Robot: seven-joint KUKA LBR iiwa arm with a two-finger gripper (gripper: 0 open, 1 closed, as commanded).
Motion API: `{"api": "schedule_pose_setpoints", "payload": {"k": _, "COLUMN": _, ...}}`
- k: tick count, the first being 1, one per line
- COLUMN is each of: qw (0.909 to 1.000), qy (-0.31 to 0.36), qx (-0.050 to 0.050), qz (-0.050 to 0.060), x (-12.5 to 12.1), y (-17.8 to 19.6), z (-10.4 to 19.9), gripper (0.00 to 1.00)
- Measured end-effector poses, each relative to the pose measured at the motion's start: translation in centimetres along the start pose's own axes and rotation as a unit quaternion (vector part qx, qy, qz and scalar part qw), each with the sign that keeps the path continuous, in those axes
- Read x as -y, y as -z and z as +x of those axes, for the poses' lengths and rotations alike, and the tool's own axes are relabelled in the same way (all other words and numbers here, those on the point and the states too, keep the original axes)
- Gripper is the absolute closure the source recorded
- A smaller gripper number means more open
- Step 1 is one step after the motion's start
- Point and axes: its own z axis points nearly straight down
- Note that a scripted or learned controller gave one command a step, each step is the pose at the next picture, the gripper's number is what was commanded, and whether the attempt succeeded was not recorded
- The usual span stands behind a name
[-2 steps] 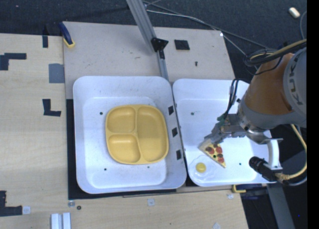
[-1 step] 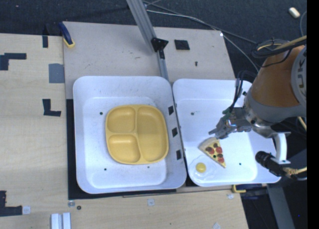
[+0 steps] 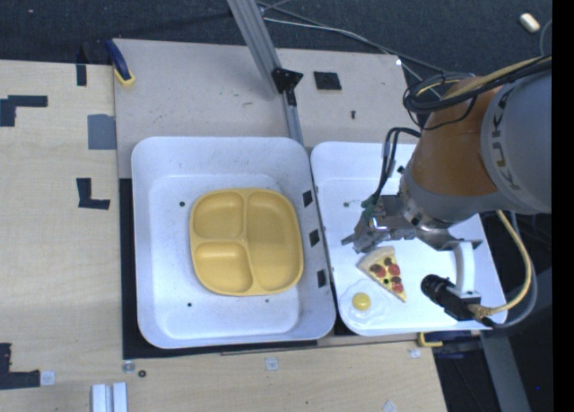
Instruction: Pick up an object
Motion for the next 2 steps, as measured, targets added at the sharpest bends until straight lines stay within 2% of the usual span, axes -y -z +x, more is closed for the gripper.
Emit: {"api": "schedule_pose_setpoints", "payload": {"k": 2, "qw": 1.0, "qy": 0.0, "qx": 0.0, "qz": 0.0, "x": -2.7, "y": -1.1, "z": 10.8, "gripper": 1.0}}
